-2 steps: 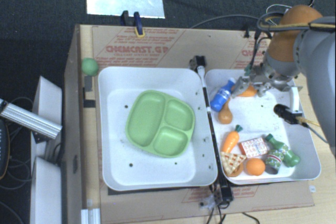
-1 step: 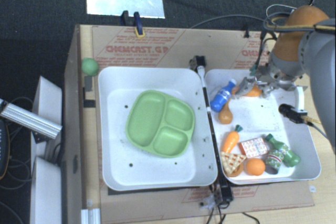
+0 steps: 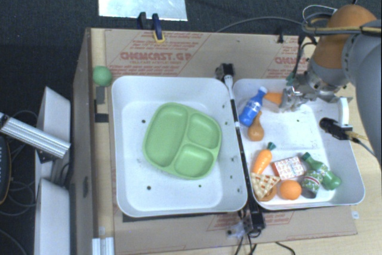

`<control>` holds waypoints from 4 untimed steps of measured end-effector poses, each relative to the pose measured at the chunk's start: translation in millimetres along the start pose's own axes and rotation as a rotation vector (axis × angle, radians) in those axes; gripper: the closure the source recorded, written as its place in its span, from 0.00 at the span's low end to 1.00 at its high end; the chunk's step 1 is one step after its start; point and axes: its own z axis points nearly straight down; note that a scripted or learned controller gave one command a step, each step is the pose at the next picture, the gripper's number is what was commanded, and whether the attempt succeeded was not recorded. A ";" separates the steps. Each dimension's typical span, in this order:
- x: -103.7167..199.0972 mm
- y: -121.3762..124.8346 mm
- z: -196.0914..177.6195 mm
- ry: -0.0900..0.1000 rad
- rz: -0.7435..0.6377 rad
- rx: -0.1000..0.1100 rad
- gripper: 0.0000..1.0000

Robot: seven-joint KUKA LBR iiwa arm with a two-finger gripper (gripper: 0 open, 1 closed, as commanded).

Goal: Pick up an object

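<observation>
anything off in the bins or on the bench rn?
Minor only. A green ball sits on the bench outside the left bin, at its far left corner. The green divided plate lies skewed to the bin walls. Toys cluster in the right bin; nothing looks spilled or broken.

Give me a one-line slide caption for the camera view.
Arm's tool low in right bin by bottle and toy food; green tray in left bin.

Blue bottle (image 3: 252, 106) lying tilted, orange toy (image 3: 273, 98) beside it, far end of right bin (image 3: 352, 170)
</observation>
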 end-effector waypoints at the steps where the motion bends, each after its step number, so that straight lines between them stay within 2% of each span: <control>1: 0.7 1.4 -1.1 0.000 -0.001 -0.006 0.00; 2: -22.1 0.7 12.2 0.001 0.003 -0.007 0.00; 3: -23.7 -0.3 1.7 -0.002 0.000 -0.003 1.00; 4: -23.2 1.0 0.9 -0.003 -0.001 -0.009 0.00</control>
